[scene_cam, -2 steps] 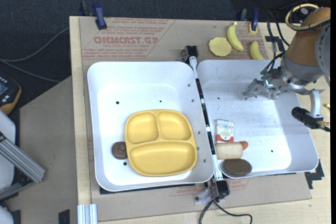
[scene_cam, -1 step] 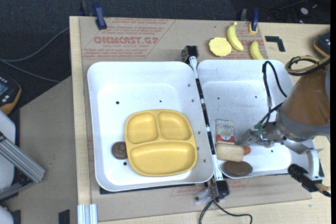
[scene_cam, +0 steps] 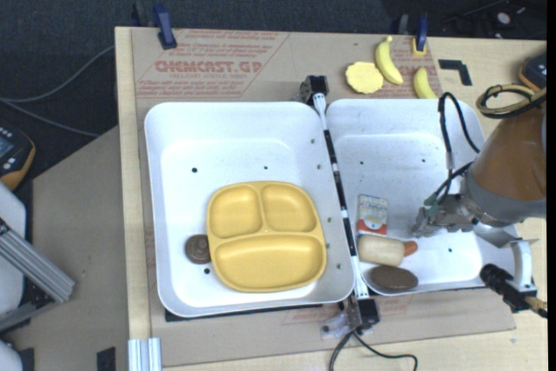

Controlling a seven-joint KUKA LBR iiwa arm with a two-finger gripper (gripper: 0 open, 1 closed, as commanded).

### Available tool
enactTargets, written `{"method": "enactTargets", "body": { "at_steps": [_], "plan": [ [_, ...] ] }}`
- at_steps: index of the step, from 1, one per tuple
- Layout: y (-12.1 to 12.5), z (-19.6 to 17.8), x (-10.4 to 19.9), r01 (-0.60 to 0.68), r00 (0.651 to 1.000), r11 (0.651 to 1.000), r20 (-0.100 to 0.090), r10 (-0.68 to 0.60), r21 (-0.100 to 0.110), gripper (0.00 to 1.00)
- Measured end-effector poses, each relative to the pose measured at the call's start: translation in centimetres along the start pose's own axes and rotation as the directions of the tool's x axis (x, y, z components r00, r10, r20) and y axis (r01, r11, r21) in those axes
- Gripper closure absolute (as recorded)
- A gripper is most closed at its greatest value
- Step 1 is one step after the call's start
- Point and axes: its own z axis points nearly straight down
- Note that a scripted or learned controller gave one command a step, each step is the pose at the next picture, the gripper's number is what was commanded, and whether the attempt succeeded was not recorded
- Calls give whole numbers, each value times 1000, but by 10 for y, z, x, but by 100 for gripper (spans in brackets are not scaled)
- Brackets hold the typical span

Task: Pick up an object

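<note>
Grey arm reaching into the right bin [scene_cam: 395, 130], tool [scene_cam: 432, 217] hovering just right of a hot dog [scene_cam: 382, 250], apparently touching nothing, finger state impossible to tell, yellow tray [scene_cam: 263, 235] sitting in the left bin [scene_cam: 226, 130]

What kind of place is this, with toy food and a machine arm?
Probably a robotics lab: a bench with two white bins, a robot arm, loose cables and toy bananas.

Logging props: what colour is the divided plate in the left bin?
Yellow; the divided plate shows clearly in the camera view.
</note>
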Motion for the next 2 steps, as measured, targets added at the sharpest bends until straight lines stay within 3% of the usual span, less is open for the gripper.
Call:
{"method": "enactTargets", "body": {
  "at_steps": [1, 2],
  "plan": [
    [0, 1, 0, 0, 1000, 1000, 0, 0, 1, 0],
    [104, 10, -52, 5, 1000, 1000, 5, -5, -7, 0]
  ]
}}
